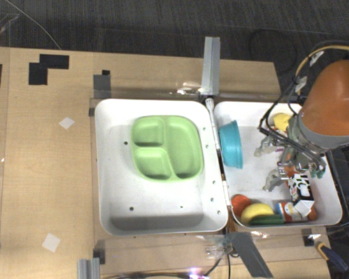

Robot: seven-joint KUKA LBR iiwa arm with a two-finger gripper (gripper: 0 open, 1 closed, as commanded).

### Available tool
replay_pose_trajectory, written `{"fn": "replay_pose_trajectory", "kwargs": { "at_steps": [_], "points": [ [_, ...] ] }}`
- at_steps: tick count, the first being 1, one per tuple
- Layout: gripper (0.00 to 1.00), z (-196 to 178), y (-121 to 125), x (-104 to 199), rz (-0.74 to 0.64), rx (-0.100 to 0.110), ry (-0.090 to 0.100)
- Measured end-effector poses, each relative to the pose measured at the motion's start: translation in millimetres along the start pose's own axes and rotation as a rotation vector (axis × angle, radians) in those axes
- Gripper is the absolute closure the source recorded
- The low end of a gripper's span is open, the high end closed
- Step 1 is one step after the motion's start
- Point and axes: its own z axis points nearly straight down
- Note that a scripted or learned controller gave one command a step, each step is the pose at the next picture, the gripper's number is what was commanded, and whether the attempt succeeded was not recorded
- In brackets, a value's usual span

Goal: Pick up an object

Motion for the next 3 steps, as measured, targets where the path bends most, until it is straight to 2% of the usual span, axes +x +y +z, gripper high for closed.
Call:
{"fn": "replay_pose_trajectory", "kwargs": {
  "at_steps": [1,2,3],
  "points": [
    [0.00,101.2,-45.4,-2.7,-0.092,0.002,-0.004],
    [0.00,72.3,-109.7,-2.0,-0.069,0.004,-0.004],
    [0.00,98.4,-97.3,10.2,0.008,0.010,-0.025]
  ]
}}
